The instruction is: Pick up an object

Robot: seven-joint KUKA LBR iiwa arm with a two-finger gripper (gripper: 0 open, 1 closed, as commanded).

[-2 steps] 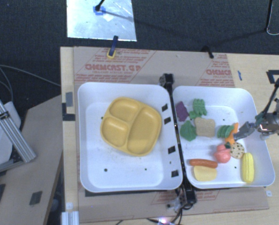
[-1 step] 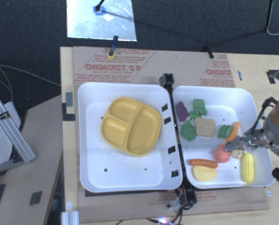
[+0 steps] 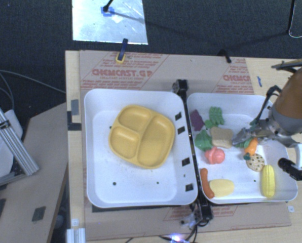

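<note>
The right bin (image 3: 232, 101) holds several toy foods: a purple piece (image 3: 196, 119), a green broccoli (image 3: 215, 115), a green leafy piece (image 3: 203, 139), a tan bread slice (image 3: 222, 136), a pink-red fruit (image 3: 215, 156), an orange carrot (image 3: 251, 146), a speckled cookie (image 3: 255, 162), a yellow corn cob (image 3: 268, 180), a red sausage (image 3: 206, 182) and a pale yellow lump (image 3: 222, 187). My gripper (image 3: 240, 136) is low in this bin, its tip between the bread slice and the carrot, just above the carrot's top end. Nothing is visibly held.
A yellow divided plate (image 3: 142, 135) lies in the left bin (image 3: 103, 186). The black divider (image 3: 189, 140) with clips runs between the bins. The arm's grey-orange wrist (image 3: 293, 105) overhangs the right bin's right side. A metal frame (image 3: 9, 135) stands at far left.
</note>
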